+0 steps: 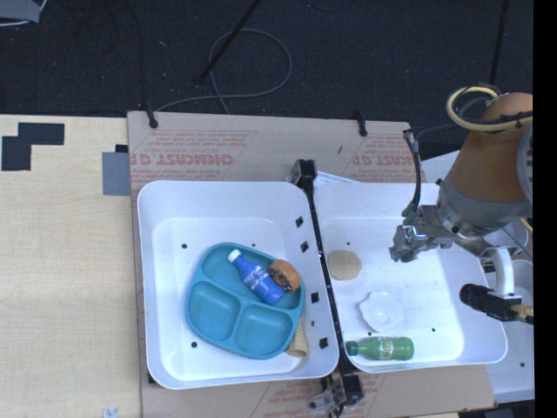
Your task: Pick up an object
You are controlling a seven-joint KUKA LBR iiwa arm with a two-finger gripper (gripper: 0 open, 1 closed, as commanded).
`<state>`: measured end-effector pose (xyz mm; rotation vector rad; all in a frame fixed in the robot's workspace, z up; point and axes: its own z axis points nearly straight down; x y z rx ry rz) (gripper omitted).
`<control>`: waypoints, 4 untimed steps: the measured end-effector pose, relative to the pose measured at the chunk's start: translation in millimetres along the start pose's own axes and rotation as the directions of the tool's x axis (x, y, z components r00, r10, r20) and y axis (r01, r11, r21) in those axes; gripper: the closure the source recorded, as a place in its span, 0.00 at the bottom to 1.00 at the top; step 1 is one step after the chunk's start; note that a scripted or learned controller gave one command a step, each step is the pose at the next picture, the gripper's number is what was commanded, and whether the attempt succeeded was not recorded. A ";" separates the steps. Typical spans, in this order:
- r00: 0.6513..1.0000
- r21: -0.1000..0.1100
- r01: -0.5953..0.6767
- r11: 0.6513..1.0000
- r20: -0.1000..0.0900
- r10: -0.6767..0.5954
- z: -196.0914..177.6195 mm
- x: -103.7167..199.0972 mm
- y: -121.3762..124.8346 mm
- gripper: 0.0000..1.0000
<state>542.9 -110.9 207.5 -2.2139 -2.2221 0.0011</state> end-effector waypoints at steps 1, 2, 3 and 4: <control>1.000 -0.002 0.000 1.000 0.002 0.000 -8.5 53.6 12.3 1.00; 1.000 0.001 0.001 1.000 0.000 -0.001 -1.6 108.9 17.0 1.00; 1.000 0.000 0.001 1.000 0.000 -0.001 -11.7 163.8 5.9 1.00; 1.000 0.000 0.001 1.000 0.002 -0.001 -12.2 206.5 11.9 1.00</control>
